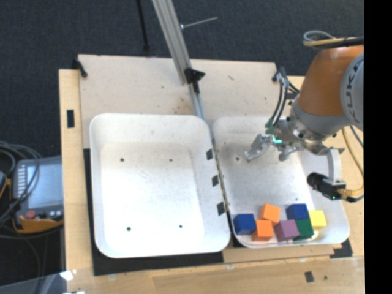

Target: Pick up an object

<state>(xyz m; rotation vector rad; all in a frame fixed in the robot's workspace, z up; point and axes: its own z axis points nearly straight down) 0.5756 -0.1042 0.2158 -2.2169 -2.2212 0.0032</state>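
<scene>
Several small blocks lie bunched along the near edge of the right bin (pixel 239 133): a blue block (pixel 244 223), two orange ones (pixel 271 212) (pixel 264 228), a purple one (pixel 285 230), a green one (pixel 304 228), another blue one (pixel 298 212) and a yellow one (pixel 317 219). My gripper (pixel 269 151) hangs over the far half of that bin, well above and behind the blocks. It is open, and nothing sits between its two fingers (pixel 253 152).
The left bin (pixel 104 164) lies beside the right one, with a raised divider (pixel 217 176) between them. A slanted metal rail (pixel 174 35) rises at the back. A cable with a black connector (pixel 323 185) hangs by the right bin's right edge.
</scene>
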